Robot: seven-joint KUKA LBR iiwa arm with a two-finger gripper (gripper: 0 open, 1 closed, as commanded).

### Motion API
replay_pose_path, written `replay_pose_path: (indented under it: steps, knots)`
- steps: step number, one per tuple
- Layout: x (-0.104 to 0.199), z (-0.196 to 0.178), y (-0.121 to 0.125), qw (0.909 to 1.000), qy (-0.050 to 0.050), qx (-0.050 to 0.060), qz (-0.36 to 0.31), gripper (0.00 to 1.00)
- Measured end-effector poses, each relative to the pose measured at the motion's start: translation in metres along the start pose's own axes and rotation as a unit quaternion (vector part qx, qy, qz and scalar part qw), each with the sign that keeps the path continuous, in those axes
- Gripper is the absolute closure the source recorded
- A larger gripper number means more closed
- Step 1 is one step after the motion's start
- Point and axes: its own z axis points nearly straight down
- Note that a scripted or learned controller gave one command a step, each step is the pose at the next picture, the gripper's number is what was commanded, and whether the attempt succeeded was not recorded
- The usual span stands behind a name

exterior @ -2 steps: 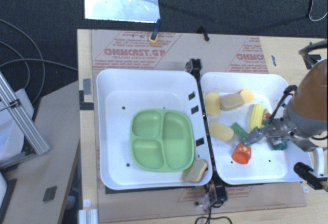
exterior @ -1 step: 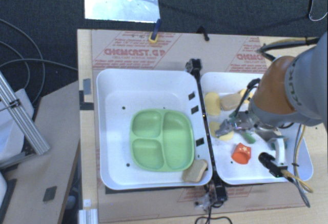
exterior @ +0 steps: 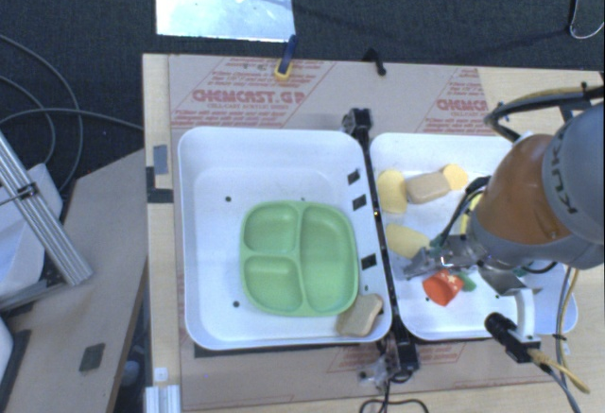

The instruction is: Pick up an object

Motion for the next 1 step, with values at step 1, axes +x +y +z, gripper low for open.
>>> replay_pose_path:
  steps: [1]
  knots:
    - [-0.0012,-0.011,0.0029,1.0,-0.002,-0.003,0.0,1.0]
